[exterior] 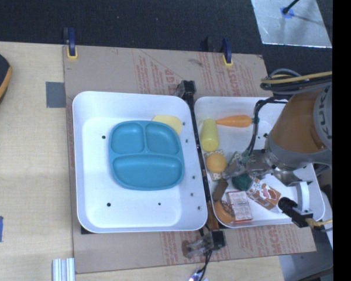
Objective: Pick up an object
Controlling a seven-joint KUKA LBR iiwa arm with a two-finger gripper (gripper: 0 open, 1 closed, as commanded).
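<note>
The bench (29, 174) carries a cardboard sheet (128, 69) on which the two white bins sit side by side, touching along a clipped seam. The left bin (88, 157) holds a blue divided plate (146, 155) with a pale yellow piece (169, 122) tucked just behind its far edge. The right bin (222, 105) holds the clutter from which something is to be picked.

The arm (298, 127) reaches in from the right and hangs low over the middle of that bin, its wrist hiding part of the floor. The gripper (244, 167) sits down among the objects, near a dark green round item (242, 181). Whether it is clasping anything cannot be told from this angle: its tips blend into the clutter.

Going down in size, the candidates are a yellow cylinder (209, 134) along the bin's left wall, an orange carrot (234, 121) at the far side, a yellow-orange ball (216, 162) just below the cylinder, a printed packet (262, 193) and a small carton (238, 206) near the front, the carton lying over a tan flat piece (220, 211).

The main risk appears to be crowding. The ball, green item, packet and carton lie close or touching, so a descent here could nudge one aside, pinch two at once, or close on an edge and slip. The round pieces look likely to roll away under a glancing touch. The packet looks thin and flat, offering little to grasp. An object pushed against the bin's wall could also jam under the gripper.
</note>
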